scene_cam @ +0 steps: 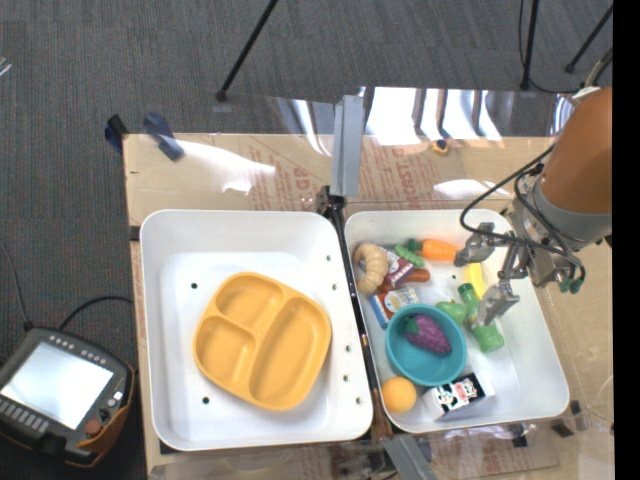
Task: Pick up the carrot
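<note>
An overhead, slanted look at a bench with two shallow white bins side by side. The left bin (160,268) carries a yellow divided plate (262,340) lying flat near its centre. The right bin (545,368) is crowded with toy food. The carrot (437,250), orange with a green leafy end pointing toward 9 o'clock, lies on its side at about 11 o'clock in that bin, close to the back wall. Just beside it, toward 9 o'clock, sits a pale croissant-like pastry (371,265). A teal bowl (426,345) rests near the bin's middle with a purple piece of fruit (428,333) inside it. At 7 o'clock from the bowl lies an orange ball-shaped fruit (399,394), and at 5 o'clock a small black-and-white carton (458,395). The grey arm with its orange band (588,153) enters from 3 o'clock. Its gripper (486,278) hangs over the right bin, at 4 o'clock from the carrot and apart from it. The two fingers stand spread, one nearer the carrot, the other lower over a green object (480,323). Nothing is seen between them; whether the lower finger touches the green object cannot be told.
</note>
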